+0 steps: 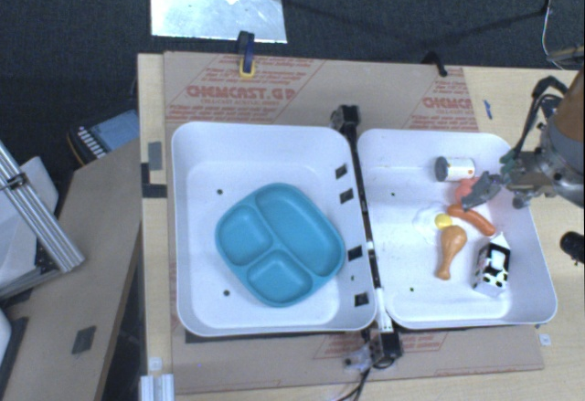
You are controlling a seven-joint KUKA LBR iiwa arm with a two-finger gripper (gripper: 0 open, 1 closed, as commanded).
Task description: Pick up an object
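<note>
The gripper (477, 193) hovers at the right bin's (402, 299) 2 o'clock over the sausage (473, 219); finger state I cannot tell. Reaching step; next, descend and pinch.

White bins (393, 162): smooth plastic, slight sheen. Blue tray (279, 244) left of jaws: matt plastic. Table (302, 84): brown printed cardboard, matt. Sausage (475, 220) beneath jaws: glossy plastic.

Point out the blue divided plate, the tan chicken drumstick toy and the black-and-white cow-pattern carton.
Blue divided plate (280, 244), camera view, centre ridge.
Tan chicken drumstick toy (451, 246), camera view, meaty end.
Black-and-white cow-pattern carton (493, 268), camera view, front face.
</note>
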